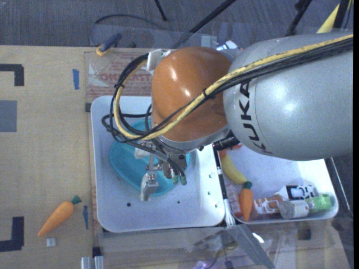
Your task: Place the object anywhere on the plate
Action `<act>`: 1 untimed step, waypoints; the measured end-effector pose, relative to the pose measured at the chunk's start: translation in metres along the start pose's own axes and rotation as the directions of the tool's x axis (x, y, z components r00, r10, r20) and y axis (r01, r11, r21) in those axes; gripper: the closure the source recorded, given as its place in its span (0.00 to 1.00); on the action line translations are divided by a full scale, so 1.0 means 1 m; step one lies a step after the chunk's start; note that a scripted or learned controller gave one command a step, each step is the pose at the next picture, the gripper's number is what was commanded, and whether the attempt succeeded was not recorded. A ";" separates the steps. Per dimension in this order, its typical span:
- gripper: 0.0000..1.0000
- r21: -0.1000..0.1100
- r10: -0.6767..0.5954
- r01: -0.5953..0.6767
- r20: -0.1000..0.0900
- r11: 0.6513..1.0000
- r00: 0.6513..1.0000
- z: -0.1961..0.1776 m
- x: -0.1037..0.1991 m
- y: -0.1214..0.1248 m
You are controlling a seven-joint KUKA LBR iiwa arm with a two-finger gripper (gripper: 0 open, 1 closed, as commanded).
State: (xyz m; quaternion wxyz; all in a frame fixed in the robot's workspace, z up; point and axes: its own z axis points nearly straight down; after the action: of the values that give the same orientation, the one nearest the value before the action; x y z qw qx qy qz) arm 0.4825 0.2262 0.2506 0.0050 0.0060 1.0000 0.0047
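Gripper (150, 185) hangs over the plate (120, 158) in the left bin (168, 214); whether it holds anything, I cannot tell. Placement looks unfinished.

Grey carpeted floor (67, 15), black stand legs (157, 4), tan bench top (39, 150)

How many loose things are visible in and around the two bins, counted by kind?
Carrots: 2, one on the bench and one in the right bin
Bananas: 1
Bottles: 1
Blue plates: 1
Total: 5
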 end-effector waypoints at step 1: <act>0.00 0.007 -0.089 0.089 -0.007 0.996 0.996 -0.090 -0.005 0.001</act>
State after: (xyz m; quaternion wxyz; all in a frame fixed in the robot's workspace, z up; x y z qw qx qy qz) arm 0.4868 0.2264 0.3409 0.0020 -0.0387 0.9992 0.0008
